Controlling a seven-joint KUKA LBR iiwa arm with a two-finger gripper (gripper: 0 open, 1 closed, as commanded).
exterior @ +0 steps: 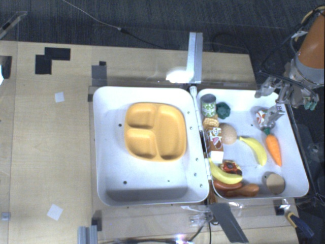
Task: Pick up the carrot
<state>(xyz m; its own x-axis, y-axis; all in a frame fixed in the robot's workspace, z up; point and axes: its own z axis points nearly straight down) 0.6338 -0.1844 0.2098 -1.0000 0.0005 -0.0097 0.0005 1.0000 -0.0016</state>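
Note:
The carrot (273, 149) is orange with a small green top and lies in the right bin (299, 161) near its right wall, pointing toward the front. My gripper (274, 112) hangs over the bin's far right corner, just beyond the carrot's green end and apart from it. Nothing shows in its grasp. The arm's orange band (312, 47) is at the view's right edge.
The right bin also holds a red-and-white object (260, 117) beside the gripper, two bananas (255, 149) (225, 174), a brown round fruit (274, 182), a sausage (237, 189), a can (208, 104) and a pale egg (228, 134). A yellow divided plate (155, 131) sits in the left bin (106, 151).

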